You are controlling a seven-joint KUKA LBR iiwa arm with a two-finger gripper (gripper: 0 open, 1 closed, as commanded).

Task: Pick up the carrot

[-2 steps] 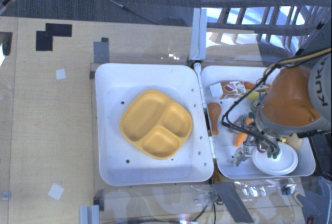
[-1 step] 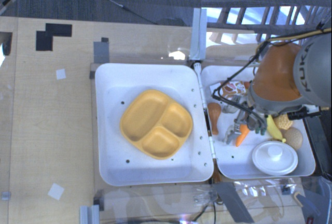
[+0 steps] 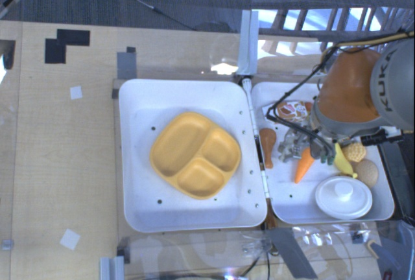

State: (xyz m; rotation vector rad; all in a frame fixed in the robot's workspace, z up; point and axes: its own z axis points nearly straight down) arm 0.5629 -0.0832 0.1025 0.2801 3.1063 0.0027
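The pale wooden surface (image 3: 58, 162) carries two shallow white plastic bins side by side. The left white bin (image 3: 139, 207) holds a yellow plastic plate with three compartments (image 3: 195, 154). The right white bin (image 3: 285, 207) is crowded, and here the grey arm with the orange band (image 3: 347, 87) reaches in.

The risk I see comes from this crowding. The metal hand (image 3: 293, 144) hangs low over the middle of the right bin, and several small things lie near it: a white round lidded bowl (image 3: 343, 197), a brown drumstick-shaped toy (image 3: 267, 142) just to its left, a yellow banana-like piece (image 3: 342, 161), a pale bumpy round item (image 3: 355, 151) and a tan egg-shaped item (image 3: 367, 172) to the right. If the hand closes a little off the mark, it may catch the banana piece, or push the carrot against the bowl so that it slides away. A smooth tapered toy could also slip out of the grip, in my judgement, if it is taken near the thin end.

The small orange toy carrot (image 3: 303, 166) lies in the right bin, pointing down toward the near wall, between the drumstick toy and the banana piece. Its thick upper end sits just under the hand, probably touching or very near it, but dark cables cover this place. I cannot tell if the hand is spread or closed, nor if it has the carrot.
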